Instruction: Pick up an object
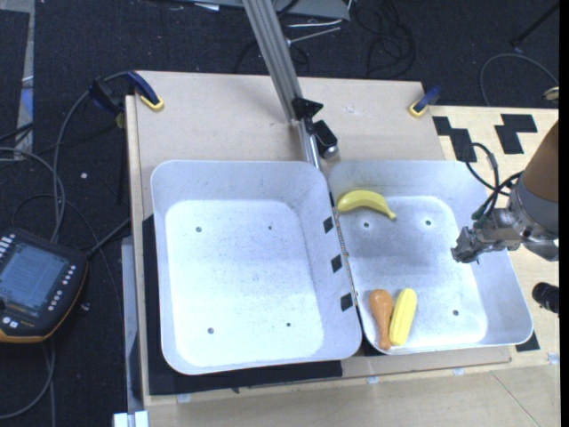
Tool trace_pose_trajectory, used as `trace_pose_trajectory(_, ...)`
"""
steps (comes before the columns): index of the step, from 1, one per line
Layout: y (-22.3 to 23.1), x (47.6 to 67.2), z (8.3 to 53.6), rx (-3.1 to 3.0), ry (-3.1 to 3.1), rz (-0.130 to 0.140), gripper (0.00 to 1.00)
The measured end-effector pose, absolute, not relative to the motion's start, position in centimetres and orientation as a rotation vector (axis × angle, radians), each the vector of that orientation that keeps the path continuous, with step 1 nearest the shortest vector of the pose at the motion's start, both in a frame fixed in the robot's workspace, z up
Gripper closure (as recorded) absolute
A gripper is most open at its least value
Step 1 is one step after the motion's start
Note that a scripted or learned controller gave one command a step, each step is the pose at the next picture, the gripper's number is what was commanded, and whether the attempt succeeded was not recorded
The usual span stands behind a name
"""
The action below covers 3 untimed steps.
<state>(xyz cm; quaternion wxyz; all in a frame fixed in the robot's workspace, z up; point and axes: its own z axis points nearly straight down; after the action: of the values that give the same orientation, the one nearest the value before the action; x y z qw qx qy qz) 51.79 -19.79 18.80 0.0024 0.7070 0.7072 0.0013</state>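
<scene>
**Ana:** Down at the near edge of the right bin, we've got two pieces lying side by side, touching: an orange carrot-like piece on the left and a yellow corn cob on the right, both close to the divide between the bins.

**Ben:** And the gripper?

**Ana:** It hangs over the right side of that same bin, further back than the corn and well apart from it. Nothing is between its tips. Whether the fingers are spread or pressed together, I can't tell; it's too small and dark from this angle.

**Ben:** What's beyond it?

**Ana:** A banana, near the far left corner of the right bin, curved with its ends pointing toward us. It's apart from the gripper too.

**Ben:** The other bin?

**Ana:** The left bin sits right alongside, rims meeting. Farther back, a metal pole slants up from the bench.
</scene>
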Motion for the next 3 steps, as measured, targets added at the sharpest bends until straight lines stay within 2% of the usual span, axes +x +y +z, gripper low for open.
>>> trace_pose_trajectory(2, -20.7, 52.2, 28.7, 2.218, 2.219, 0.003, 1.00)
trace_pose_trajectory(3, -15.3, 53.1, 27.1, 2.217, 2.227, 0.000, 1.00)
